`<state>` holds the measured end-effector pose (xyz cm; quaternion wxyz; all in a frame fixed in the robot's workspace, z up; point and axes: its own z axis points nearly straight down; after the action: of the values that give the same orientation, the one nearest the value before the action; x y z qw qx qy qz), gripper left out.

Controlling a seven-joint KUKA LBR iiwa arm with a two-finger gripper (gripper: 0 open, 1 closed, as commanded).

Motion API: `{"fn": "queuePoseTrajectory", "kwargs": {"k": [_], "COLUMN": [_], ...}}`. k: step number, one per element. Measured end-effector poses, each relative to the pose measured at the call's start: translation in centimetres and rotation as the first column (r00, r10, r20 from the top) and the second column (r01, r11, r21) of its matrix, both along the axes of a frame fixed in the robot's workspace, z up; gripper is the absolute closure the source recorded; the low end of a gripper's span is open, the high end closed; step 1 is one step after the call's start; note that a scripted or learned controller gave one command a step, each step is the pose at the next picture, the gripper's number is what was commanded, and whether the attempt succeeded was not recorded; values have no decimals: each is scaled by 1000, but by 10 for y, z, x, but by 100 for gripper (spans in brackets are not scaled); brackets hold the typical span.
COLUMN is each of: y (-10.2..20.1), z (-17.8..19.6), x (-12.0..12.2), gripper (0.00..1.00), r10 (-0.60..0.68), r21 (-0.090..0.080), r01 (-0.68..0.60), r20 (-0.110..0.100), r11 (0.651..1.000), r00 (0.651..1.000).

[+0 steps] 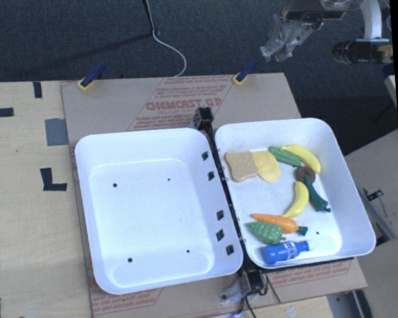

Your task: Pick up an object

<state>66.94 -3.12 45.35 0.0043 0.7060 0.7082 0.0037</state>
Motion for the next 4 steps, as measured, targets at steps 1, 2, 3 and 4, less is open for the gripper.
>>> {"fn": "queuePoseTrajectory", "kwargs": {"k": [1,2,3,4], "y": [-19,62,120,164], "z": [88,81,80,-131], "x": [-1,-8,-20,-47], "gripper": [100,100,100,100], "r10": [-2,6,4,1], "r21": [-1,3,2,-2], "r01": [2,-6,-4,-1], "r20": [-1,-12,-13,-32], "r11": [1000,1000,1000,1000], "r00": [1000,1000,1000,999]}}
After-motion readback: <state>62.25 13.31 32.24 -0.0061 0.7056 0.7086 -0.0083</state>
